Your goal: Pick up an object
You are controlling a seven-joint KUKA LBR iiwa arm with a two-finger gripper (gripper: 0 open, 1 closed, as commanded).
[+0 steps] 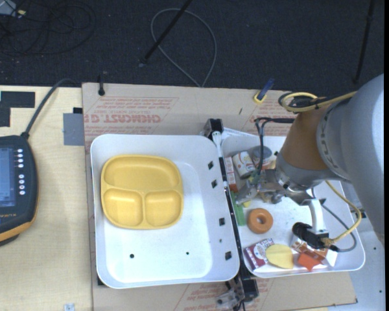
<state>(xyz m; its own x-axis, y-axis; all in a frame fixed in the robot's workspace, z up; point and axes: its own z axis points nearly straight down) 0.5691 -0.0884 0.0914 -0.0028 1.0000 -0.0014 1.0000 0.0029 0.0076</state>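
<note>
Leftmost, a handheld pendant (pixel 3 183) sits cut off by the frame edge. Left bin (pixel 155 261) holds a yellow divided tray (pixel 142 192), plain and whole. Right bin (pixel 350 258) is partly covered by the arm (pixel 340 141), whose bulk hides the bin's far corner. Gripper (pixel 254 188) sits low among clutter near the bin's left wall; jaws too obscured, cannot tell their state. Just below it lies a brown doughnut-shaped ring (pixel 260 220), apart from the gripper. Nearer the front: red-white packet (pixel 259 250), yellow lemon-like piece (pixel 280 256), small orange item (pixel 309 259), hard to identify.
</note>
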